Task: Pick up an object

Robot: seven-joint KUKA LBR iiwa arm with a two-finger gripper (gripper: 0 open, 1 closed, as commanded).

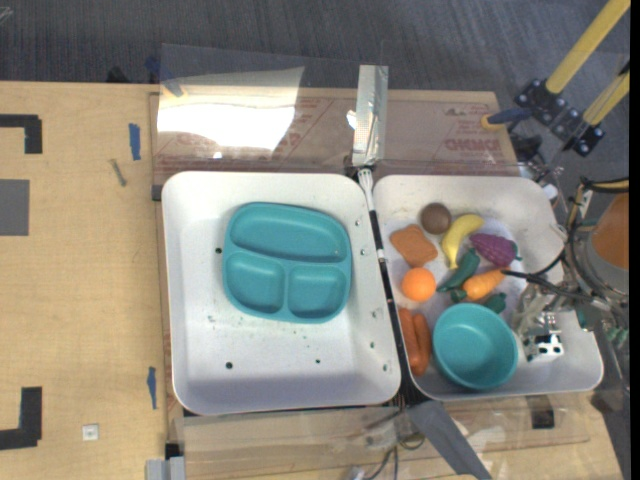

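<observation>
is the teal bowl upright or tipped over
Upright: the teal bowl in the right bin shows its open mouth and round rim facing up, with nothing visible inside it.

A robotics lab: a pale plywood counter [80,298] marked with black tape corner brackets [25,133] at nine o'clock, two shallow white plastic bins [190,368] side by side at centre, yellow metal stand legs [595,33] at two o'clock, grey carpet floor [300,13] at twelve.

teal divided plate [288,261] in left bin [190,298], toy food in right bin [575,368]
</observation>
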